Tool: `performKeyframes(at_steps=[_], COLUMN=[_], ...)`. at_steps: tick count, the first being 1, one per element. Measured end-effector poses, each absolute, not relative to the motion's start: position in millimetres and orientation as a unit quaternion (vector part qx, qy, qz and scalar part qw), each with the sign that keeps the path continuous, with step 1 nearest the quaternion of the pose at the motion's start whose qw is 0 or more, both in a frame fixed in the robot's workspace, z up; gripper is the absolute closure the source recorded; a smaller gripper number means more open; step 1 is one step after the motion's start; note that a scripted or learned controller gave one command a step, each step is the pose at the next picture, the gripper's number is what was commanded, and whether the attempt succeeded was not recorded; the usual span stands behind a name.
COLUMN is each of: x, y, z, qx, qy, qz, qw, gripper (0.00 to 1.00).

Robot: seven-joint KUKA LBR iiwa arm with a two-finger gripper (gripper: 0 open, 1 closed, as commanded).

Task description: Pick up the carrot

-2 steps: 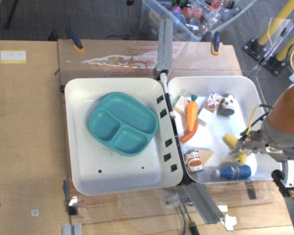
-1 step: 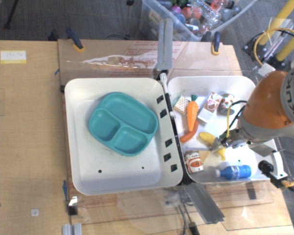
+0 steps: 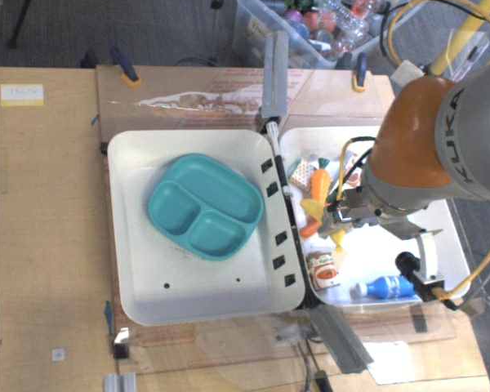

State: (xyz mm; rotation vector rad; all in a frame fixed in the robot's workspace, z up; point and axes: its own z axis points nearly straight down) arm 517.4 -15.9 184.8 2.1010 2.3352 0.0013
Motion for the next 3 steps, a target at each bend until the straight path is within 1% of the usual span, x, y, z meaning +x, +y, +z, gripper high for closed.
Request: performKeyframes(at_steps=[1,2,3], x=[523.4,567.7,666.9], y=[-48,-83,-126], z=[322,387,437], qx=[0.796,0.676,0.667], qy=[0.605,0.737,0.745], qz=[0.0003,0.0008,0.0004], qw=[0.001,0.002,0.002], gripper=[1.0,1.0,1.0])
